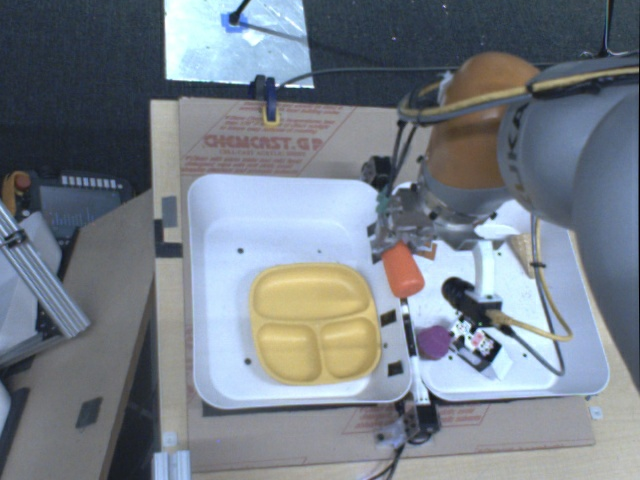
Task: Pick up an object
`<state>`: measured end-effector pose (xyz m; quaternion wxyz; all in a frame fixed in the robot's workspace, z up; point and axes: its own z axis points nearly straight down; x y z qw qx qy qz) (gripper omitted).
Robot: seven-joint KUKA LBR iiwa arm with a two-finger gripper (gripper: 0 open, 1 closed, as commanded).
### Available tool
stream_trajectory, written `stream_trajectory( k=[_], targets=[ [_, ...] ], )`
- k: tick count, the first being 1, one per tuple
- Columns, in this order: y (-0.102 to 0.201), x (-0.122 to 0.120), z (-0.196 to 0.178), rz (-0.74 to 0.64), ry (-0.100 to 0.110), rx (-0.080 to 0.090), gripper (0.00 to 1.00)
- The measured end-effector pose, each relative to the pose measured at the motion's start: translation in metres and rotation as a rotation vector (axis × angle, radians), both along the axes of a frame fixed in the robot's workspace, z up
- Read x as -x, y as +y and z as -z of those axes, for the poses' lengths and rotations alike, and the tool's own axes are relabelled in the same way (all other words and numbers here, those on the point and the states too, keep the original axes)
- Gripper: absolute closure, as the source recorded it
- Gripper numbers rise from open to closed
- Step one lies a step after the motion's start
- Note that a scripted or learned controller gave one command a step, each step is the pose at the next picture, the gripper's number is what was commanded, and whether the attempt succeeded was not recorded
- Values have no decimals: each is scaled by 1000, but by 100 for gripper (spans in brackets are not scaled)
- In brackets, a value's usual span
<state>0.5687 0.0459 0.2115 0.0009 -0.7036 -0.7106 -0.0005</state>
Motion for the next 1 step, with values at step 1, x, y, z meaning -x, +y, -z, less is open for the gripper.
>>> stream_trajectory(
  k=[1],
  targets=[
    [50, 11, 4, 1, 0, 1, 100]
  ],
)
